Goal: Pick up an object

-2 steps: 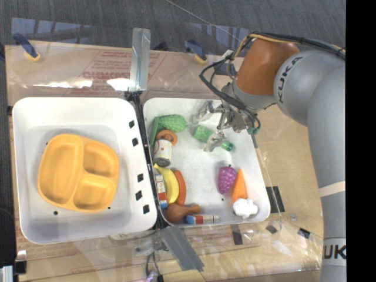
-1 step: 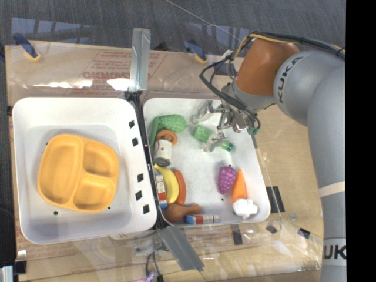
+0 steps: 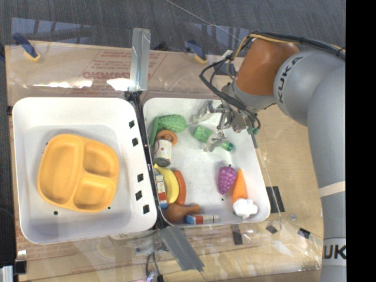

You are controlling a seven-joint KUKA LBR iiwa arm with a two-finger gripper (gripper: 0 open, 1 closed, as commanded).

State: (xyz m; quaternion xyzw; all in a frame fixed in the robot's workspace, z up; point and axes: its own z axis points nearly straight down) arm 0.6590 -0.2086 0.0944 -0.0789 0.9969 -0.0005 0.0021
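My gripper (image 3: 209, 127) hangs over the far right part of the right bin (image 3: 200, 175), below the orange wrist band. Its metal fingers stand open, one fingertip (image 3: 202, 111) toward the bin's far wall and the other (image 3: 214, 141) nearer the middle. A small green block (image 3: 202, 134) lies at the bin floor in the gap between them; I cannot tell whether either finger touches it. A second small green piece (image 3: 227, 147) lies just right of the nearer finger.
The right bin also holds a green leafy toy (image 3: 168, 123), a small can (image 3: 164, 149), a banana (image 3: 170, 184), a brown drumstick (image 3: 179, 211), purple grapes (image 3: 226, 179), a carrot (image 3: 239, 184) and a white piece (image 3: 245, 208). A yellow divided plate (image 3: 78, 172) lies in the left bin.
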